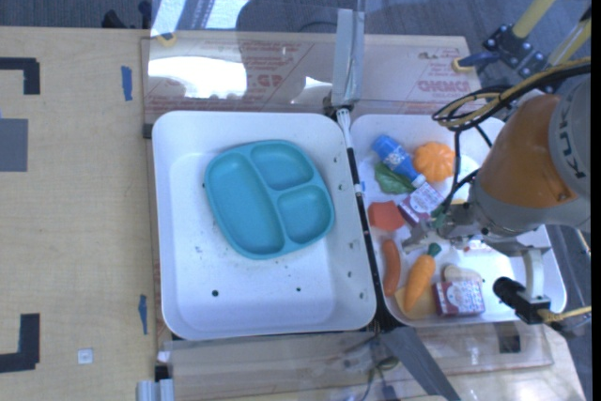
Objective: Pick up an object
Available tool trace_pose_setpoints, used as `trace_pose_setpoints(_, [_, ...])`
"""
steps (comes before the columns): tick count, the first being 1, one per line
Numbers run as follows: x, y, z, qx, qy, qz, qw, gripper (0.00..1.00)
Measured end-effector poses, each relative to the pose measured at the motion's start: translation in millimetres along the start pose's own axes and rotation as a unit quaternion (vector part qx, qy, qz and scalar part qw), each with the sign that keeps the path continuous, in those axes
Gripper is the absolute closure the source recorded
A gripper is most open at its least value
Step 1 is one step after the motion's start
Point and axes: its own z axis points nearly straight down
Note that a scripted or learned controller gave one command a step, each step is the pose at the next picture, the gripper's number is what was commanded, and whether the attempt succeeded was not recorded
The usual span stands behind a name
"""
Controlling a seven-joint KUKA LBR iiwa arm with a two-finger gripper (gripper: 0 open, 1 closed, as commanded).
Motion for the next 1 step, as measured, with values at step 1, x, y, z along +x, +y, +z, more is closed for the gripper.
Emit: trace_pose_setpoints(1, [-19.8,84.8,12.2,0.002,0.001,-0.021,0.9998,0.00])
